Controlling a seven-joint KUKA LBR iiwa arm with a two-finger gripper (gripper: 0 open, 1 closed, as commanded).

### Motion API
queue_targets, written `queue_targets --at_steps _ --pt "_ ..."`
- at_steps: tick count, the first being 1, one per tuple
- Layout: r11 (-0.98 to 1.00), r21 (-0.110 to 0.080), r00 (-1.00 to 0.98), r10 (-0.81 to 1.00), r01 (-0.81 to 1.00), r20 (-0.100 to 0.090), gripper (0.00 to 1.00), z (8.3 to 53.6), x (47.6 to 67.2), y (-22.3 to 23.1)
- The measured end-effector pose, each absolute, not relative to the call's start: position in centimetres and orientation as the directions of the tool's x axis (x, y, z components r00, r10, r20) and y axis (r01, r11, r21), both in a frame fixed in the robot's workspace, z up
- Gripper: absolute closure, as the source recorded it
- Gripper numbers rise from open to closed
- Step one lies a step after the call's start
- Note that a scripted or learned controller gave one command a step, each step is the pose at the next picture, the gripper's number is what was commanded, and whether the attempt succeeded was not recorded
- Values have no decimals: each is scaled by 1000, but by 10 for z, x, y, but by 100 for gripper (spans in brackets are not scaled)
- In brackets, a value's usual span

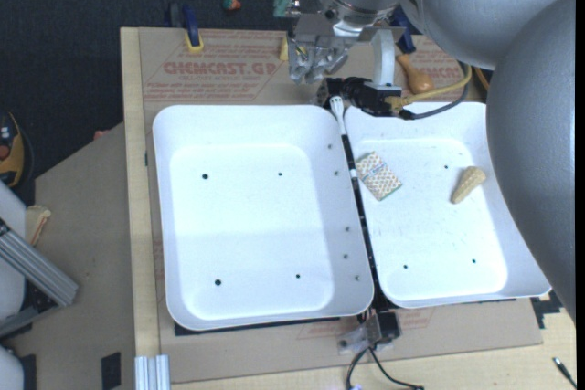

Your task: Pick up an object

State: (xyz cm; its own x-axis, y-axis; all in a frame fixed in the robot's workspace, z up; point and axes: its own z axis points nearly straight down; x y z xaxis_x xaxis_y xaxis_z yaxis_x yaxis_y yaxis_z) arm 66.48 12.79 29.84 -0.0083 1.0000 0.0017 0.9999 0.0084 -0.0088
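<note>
Two objects lie in the right bin (439, 283). One is a small flat packet with a checked pattern (377, 175), close to the bin's left wall. The other is a tan cone-shaped piece (468, 184) near the right side. My gripper (313, 61) hangs under the orange wrist band, over the cardboard just behind the bins' back edges and near the divide between them. It is well behind the packet and touches neither object.
The left bin (183, 224) stands beside the right one, sharing a middle rim. A black cable and an orange-handled tool (417, 79) lie behind the right bin. A yellow-blue clamp (190, 30) sits at the cardboard's back left. The arm's large grey body covers the upper right.
</note>
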Motion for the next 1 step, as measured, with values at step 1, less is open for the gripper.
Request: queue_targets --at_steps 1 --pt "-7 7 7 1000 1000 -3 100 343 667 42"
